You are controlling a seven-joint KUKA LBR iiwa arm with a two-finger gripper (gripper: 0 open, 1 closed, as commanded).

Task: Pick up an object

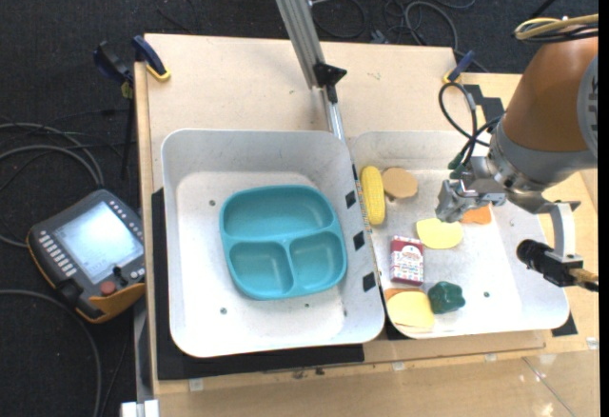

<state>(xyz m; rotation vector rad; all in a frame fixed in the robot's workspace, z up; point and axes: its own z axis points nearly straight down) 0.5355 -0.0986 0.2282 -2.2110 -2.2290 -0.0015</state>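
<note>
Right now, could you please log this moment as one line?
gripper low in right bin | over orange piece by yellow slice | grasp unclear | tray in left bin

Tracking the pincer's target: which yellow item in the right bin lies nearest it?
The pale yellow slice just below the pincer; the corn and front-edge yellow piece lie farther off.

Fixed overhead cam, slanted down on both bins [190,158].
</note>
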